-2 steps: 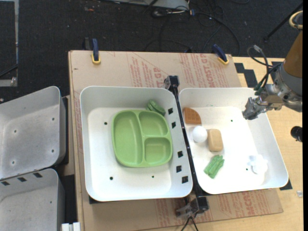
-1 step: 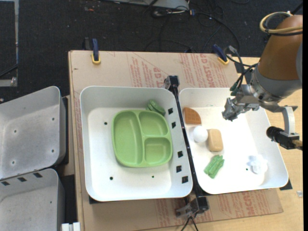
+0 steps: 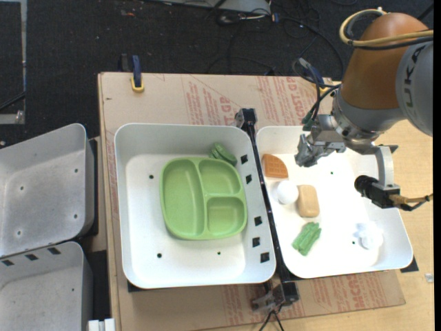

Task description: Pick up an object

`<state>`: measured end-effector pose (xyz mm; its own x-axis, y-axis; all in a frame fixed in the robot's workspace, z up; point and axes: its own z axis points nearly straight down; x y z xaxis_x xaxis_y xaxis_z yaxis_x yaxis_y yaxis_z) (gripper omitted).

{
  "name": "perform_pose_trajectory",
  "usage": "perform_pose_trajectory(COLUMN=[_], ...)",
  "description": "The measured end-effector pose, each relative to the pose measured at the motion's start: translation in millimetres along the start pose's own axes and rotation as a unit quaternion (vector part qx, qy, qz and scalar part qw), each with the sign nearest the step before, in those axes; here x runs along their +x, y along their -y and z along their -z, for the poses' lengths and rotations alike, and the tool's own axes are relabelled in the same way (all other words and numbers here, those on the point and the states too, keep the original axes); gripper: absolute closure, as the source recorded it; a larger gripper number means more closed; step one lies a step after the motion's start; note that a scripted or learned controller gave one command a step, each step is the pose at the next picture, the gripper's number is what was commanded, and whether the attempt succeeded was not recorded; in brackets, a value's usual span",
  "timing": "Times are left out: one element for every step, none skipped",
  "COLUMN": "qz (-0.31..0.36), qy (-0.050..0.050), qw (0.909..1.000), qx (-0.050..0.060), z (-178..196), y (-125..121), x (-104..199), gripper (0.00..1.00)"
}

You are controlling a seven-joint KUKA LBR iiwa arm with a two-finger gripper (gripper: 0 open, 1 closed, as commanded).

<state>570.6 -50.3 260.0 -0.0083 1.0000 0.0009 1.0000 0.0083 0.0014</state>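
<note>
The cardboard (image 3: 344, 292) under the bins carries red print along its near edge. It lies upside down to the camera, and the letters are too broken to read.

In the right bin (image 3: 344, 257), nearest the camera, lies a green piece (image 3: 306, 238), long, ridged and set at a slant. To its right, well apart and near the bin's near right corner, sits a small white lump (image 3: 369, 237), pale against the white floor and hard to make out. Further in, a tan block (image 3: 307, 201) with rounded corners stands lengthwise, just beside a white ball (image 3: 286, 193) on its left. Beyond the ball an orange wedge (image 3: 274, 165) lies close to the bin's left wall.

The gripper (image 3: 306, 156) hangs over the far part of this bin, just to the right of the wedge and apart from it. Whether the claw is wide or narrow cannot be told from this angle, and no thing shows in it.

In the left bin (image 3: 138, 205) a light green plate (image 3: 203, 198) with three compartments lies flat, with a small green scrap (image 3: 223, 153) at its far right corner.

On the arm (image 3: 386, 61), the grey shell beside the orange band shows the letters "UKA" at the picture's edge. More red print crosses the far cardboard, also reversed and not legible.
</note>
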Motion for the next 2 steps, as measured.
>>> perform_pose_trajectory(qz=[0.000,-0.001], qy=[0.000,0.000], qw=[1.0000,1.0000], qx=[0.000,0.002], z=[-4,-25], y=[-20,-29], x=[50,101], gripper=[1.00,1.00])
